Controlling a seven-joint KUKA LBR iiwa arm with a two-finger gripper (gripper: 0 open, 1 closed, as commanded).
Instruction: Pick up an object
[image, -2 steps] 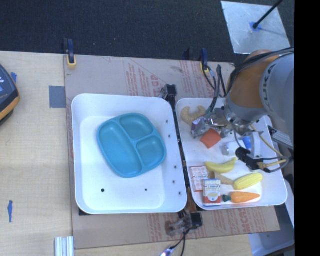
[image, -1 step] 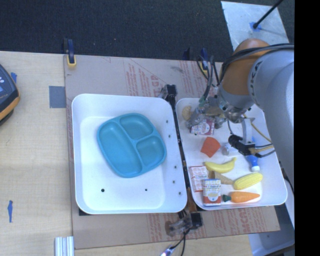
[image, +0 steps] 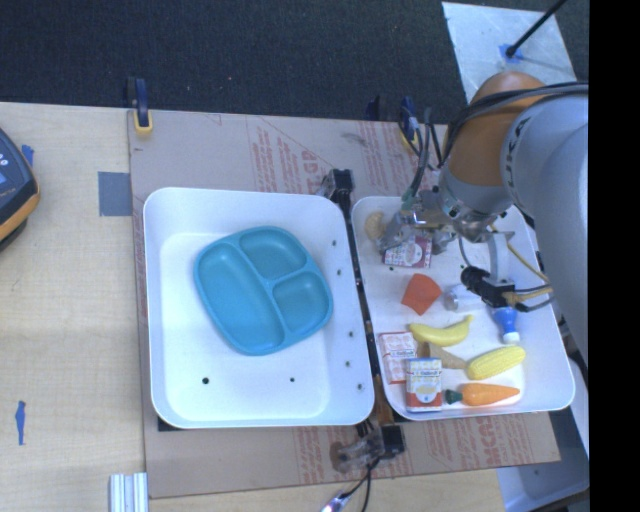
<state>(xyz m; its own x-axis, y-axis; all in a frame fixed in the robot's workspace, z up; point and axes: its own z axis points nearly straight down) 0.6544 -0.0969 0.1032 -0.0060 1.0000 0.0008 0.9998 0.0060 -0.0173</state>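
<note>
the hand (image: 415, 222) sits low at the right bin's (image: 560, 395) far end over a small red-and-white packet (image: 407, 255); its opening i cannot tell. the packet looks light, thin, crushable: best pinched across its edges.

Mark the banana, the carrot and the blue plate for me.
banana (image: 441, 331), camera view, middle of its curved body.
carrot (image: 490, 395), camera view, middle of its orange body.
blue plate (image: 240, 292), camera view, floor of its largest compartment.
</note>
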